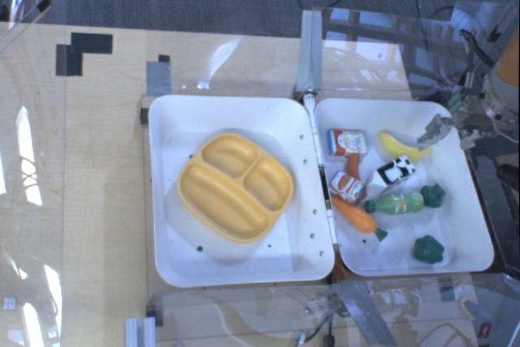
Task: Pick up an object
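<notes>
The right white bin point(479, 252) holds several small toys. Among them are a yellow banana point(402, 145), a black-and-white cow-patterned block point(396, 171), a red-and-white carton point(348, 142), a small can point(347, 187), a carrot point(355, 215), a green bottle point(398, 203) and two broccoli pieces point(428, 249). My gripper point(452, 134) hangs over the bin's far right part, just right of the banana. Its fingers stand open with nothing between them, and the left finger point(435, 130) points down toward the banana's right end.
The left white bin point(162, 199) carries a yellow divided plate point(236, 186). A metal post point(309, 53) rises at the back between the two bins. Clear plastic walls and cables stand behind the right bin. The wooden bench point(73, 175) stretches to the left.
</notes>
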Robot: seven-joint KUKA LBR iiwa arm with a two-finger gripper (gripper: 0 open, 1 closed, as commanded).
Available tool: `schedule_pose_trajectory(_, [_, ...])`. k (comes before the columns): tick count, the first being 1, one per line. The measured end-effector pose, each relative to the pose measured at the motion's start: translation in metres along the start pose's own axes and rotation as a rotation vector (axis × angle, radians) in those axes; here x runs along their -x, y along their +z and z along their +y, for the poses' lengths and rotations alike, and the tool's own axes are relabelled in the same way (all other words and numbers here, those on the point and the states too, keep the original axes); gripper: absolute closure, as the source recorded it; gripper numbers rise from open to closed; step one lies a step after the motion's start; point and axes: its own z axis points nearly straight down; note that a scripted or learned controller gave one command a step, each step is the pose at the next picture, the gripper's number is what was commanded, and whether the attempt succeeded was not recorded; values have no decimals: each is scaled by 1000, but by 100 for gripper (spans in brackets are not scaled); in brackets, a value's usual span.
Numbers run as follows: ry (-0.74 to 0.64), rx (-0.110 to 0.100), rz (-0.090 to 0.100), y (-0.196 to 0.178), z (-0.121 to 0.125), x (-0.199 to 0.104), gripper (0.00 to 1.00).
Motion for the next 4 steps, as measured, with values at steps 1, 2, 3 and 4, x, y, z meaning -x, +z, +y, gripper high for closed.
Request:
schedule_pose_trajectory(1, [23, 4, -2, 109, 39, -29, 0])
schedule_pose_trajectory(2, [-61, -1, -5, 116, 76, -36, 0])
schedule_pose_trajectory(3, [-66, -3, -6, 106, 76, -37, 100])
schedule_pose_trajectory(4, [-21, 6, -2, 5, 78, -36, 100])
